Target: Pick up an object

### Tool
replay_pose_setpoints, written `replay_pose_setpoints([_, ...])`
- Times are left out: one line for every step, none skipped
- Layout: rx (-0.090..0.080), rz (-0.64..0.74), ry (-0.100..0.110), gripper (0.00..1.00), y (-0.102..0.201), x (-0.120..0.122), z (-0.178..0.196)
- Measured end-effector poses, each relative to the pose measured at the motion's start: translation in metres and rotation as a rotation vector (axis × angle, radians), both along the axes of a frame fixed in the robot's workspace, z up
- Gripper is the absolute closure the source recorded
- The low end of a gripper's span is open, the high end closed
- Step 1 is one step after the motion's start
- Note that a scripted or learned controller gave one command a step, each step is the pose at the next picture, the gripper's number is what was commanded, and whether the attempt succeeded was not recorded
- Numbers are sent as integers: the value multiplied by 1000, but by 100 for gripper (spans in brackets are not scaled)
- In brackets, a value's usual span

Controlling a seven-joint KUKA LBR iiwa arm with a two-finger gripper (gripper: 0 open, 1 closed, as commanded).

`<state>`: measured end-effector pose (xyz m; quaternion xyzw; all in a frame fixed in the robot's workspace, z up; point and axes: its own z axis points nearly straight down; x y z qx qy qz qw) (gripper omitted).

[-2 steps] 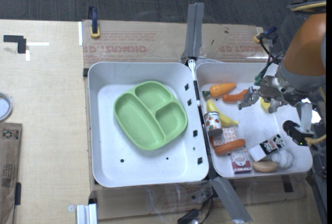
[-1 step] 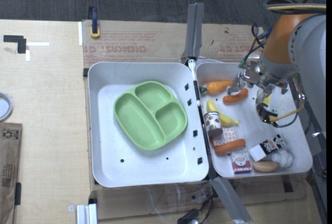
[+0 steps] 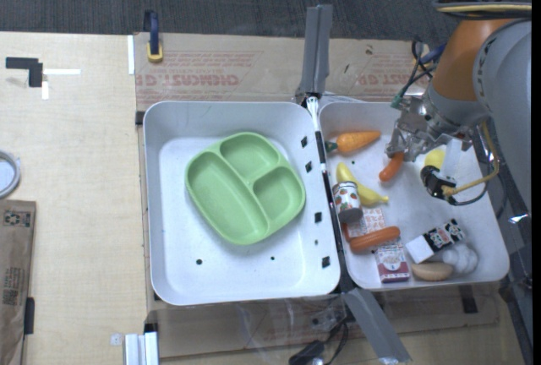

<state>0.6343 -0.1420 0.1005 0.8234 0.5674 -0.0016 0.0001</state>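
Observation:
My gripper (image 3: 402, 154) hangs over the back of the right bin (image 3: 490, 228), below the arm's orange band. A small orange-red carrot-like piece (image 3: 391, 169) sticks out down-left from between its fingertips, tilted, and the fingers are shut on its upper end. A larger orange carrot (image 3: 357, 140) lies just left of it on the bin floor, apart from the gripper.
The right bin also holds a yellow banana (image 3: 361, 187), a small can (image 3: 347, 199), a red sausage (image 3: 374, 238), a small red box (image 3: 391, 262), a tan roll (image 3: 432, 271) and a white-and-black item (image 3: 435, 241). A green divided plate (image 3: 245, 186) lies in the left bin (image 3: 169, 253).

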Motion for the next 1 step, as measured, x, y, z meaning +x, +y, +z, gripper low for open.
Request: replay_pose_setpoints([1, 161, -1, 100, 59, 25, 131])
